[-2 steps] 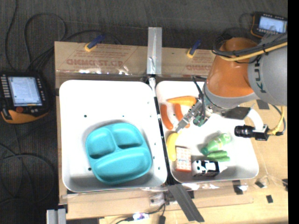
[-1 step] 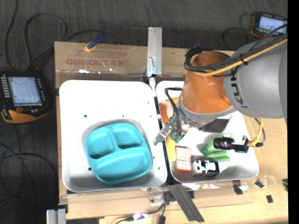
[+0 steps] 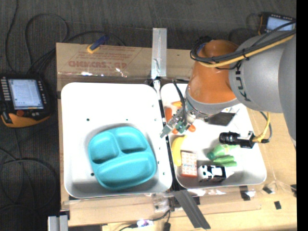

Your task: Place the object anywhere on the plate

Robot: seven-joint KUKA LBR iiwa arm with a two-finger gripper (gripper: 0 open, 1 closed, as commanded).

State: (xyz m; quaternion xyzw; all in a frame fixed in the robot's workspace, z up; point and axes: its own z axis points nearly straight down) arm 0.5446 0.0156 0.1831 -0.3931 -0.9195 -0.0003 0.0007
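Camera view:

1. Turquoise divided plate (image 3: 122, 158): lies in the left bin (image 3: 77, 109), toward its near side, with nothing on it.
2. Gripper (image 3: 179, 125): hangs over the right bin (image 3: 250, 172) by its left wall, apart from the plate. How far it is open cannot be told, and no item is visibly gripped.
3. Orange object (image 3: 167, 111): just beside the gripper, partly hidden.
4. Yellow banana (image 3: 177, 147): just below the gripper.
5. Patterned box (image 3: 188, 163), black-and-white toy (image 3: 211, 173) and green item (image 3: 222, 154): nearer the front wall.
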